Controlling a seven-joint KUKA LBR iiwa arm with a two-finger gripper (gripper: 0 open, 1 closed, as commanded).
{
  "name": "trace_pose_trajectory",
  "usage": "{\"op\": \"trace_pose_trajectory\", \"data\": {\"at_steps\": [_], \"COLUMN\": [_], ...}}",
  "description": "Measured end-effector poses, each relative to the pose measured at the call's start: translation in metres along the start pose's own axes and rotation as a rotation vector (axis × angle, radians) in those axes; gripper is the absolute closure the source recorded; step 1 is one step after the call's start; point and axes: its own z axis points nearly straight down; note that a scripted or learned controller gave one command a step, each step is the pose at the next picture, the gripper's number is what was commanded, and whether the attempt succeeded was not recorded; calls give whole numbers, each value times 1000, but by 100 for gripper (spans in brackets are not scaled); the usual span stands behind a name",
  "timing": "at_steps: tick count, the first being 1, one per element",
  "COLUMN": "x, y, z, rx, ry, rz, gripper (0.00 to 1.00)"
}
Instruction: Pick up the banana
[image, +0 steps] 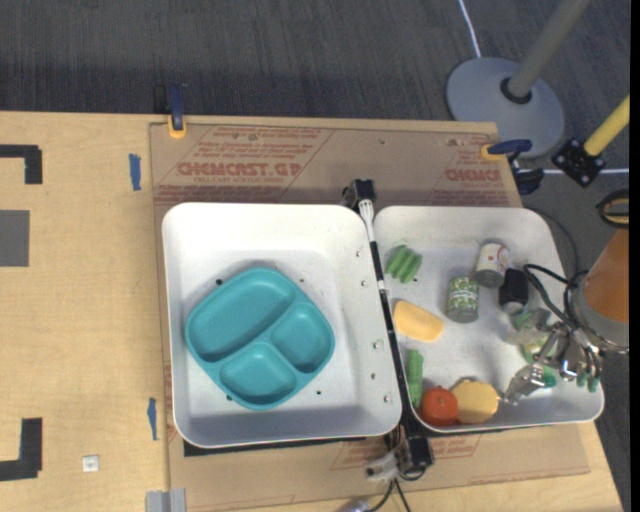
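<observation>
**Arm low in the right bin, banana lying free near the divider**

You are looking down at a slant on two shallow white bins set side by side on a sheet of brown cardboard (300, 160). Red print on the cardboard reads roughly "CHEMCAST GP" at the upper left, with a cut-off repeat at the upper right; the smaller lines beneath are too blurred to read.

The left bin (200, 235) holds a teal divided tray (260, 335) with three compartments, turned at an angle.

The right bin (540, 235) holds the small items. The banana (417, 321), a short pale yellow piece, lies in the bin's left half, just beside the divider between the bins and about midway down. Above it sits a green ridged vegetable (403, 263). Below it, near the bottom edge, a red tomato (438, 404) touches a yellow lump of food (477, 399), with a thin green item (414, 369) just left of them. A small green-patterned can (463, 298) and a grey-and-white can (490, 262) stand toward the upper middle; their labels cannot be read.

The gripper (535, 372) is at the lower right of the frame, over the right side of that bin, well apart from the banana. Its metal fingers are tangled with cables in the picture, so you cannot tell their state.
</observation>
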Motion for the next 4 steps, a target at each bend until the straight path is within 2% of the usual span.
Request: {"op": "trace_pose_trajectory", "data": {"at_steps": [1, 2, 3, 4], "x": [-48, -11, 43, 85], "y": [8, 2, 104, 200], "z": [10, 9, 7, -74], "rx": [-8, 0, -4, -7], "ry": [4, -7, -4, -3], "rz": [190, -296, -318, -320], "gripper": [0, 0, 0, 0]}}
